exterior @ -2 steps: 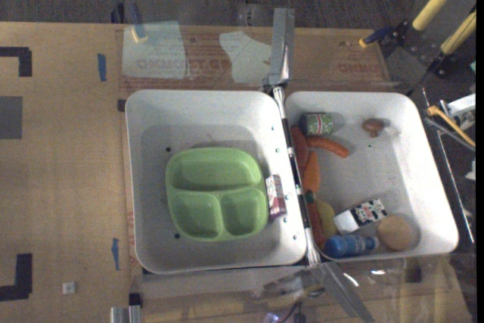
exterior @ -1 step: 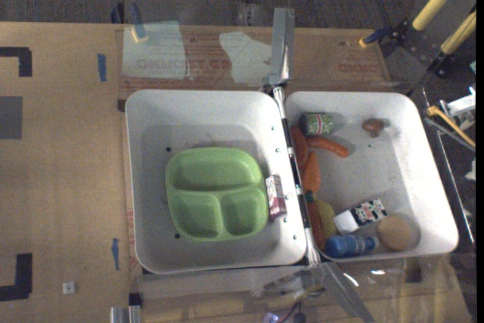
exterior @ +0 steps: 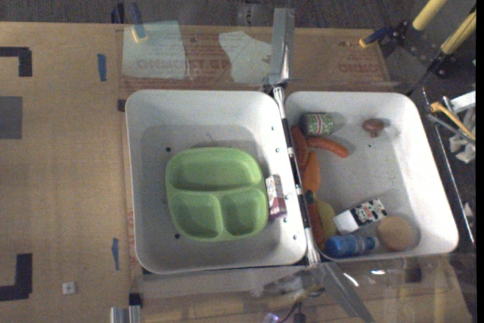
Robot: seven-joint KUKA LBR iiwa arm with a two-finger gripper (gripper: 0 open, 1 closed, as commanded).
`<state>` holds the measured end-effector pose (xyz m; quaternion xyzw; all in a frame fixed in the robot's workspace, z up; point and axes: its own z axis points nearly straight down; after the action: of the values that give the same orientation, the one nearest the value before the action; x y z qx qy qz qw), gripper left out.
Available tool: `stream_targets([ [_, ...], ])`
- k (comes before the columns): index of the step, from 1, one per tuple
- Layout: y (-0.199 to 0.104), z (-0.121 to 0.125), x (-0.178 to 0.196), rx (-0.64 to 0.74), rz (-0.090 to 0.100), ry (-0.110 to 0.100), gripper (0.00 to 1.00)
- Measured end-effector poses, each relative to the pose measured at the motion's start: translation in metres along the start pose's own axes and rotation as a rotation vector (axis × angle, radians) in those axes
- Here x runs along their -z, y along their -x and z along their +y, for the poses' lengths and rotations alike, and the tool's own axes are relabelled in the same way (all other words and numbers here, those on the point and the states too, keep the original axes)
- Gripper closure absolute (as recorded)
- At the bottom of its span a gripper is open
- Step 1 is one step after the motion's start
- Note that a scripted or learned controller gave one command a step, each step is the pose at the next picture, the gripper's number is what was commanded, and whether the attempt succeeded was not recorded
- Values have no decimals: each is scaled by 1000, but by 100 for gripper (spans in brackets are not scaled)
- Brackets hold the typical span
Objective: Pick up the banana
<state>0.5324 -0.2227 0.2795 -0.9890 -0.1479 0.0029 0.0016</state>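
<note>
Banana (exterior: 326, 217) low against the right bin's (exterior: 382, 172) left wall; hand's opening indiscernible.

The counter (exterior: 60, 185) looks like matt, pale wood. Both white bins (exterior: 144, 238) are smooth plastic with a soft sheen; the green tray (exterior: 215, 193) looks matt plastic.

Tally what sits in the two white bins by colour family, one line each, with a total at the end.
Green: 2, divided tray and can
Orange or red: 3, sausage-like piece, carrot-like piece, slim piece
Yellow: 1, banana
Brown or tan: 2, round item, small lump
Blue: 1, bottle
White or patterned: 2, carton, small packet
Total: 11
</note>
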Motion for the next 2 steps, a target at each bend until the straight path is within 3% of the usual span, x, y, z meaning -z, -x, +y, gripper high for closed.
stream_targets([
  [1, -1, -1, 0, 1, 0, -1, 0],
  [2, 46, -13, -105, 53, 3, 1, 0],
])
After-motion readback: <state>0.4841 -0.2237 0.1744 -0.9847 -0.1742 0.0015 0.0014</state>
